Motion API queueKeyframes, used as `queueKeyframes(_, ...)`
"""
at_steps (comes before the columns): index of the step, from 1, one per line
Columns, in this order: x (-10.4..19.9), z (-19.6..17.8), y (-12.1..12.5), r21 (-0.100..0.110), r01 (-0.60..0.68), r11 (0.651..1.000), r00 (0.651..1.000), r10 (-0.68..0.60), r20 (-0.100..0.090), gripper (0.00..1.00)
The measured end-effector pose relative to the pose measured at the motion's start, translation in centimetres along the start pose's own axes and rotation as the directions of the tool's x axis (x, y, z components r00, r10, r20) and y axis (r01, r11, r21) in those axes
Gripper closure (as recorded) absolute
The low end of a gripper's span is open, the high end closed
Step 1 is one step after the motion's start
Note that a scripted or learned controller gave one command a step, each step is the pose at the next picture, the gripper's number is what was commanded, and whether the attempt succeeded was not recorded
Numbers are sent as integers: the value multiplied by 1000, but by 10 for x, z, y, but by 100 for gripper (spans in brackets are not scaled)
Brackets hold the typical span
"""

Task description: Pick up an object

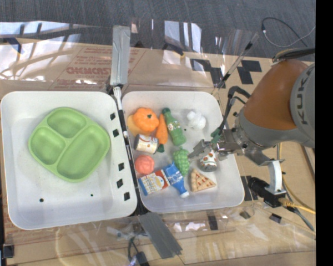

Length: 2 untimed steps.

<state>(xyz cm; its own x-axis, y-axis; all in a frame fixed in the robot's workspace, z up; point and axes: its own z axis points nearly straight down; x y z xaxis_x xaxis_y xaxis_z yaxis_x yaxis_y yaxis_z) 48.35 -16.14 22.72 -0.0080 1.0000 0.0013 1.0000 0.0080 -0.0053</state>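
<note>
White right bin [227, 195], crowded: toy pumpkin [145, 120], green bottle [175, 127], pizza slice [202, 181], small round item [209, 160]. Tool [206, 149] low over that round item at bin's right; open or clenched, cannot tell. Advised: straight descent, clear of neighbours.

The arm [277, 112] is grey with a broad orange band (white "KU" lettering beside it), ending in a metal claw [206, 148].

A cardboard-covered bench [55, 71] with red print carries two shallow white plastic bins side by side; the left bin [16, 204] sits toward the bench's left edge; the right bin [227, 193] touches it along a grey taped seam [120, 54].
</note>
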Motion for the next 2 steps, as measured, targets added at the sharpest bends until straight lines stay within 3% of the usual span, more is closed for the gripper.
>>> queueKeyframes(1,-4,135,37,-5,98,995,995,-98,2,0)
queueKeyframes(2,33,136,-7,-2,188,982,982,-188,0,0)
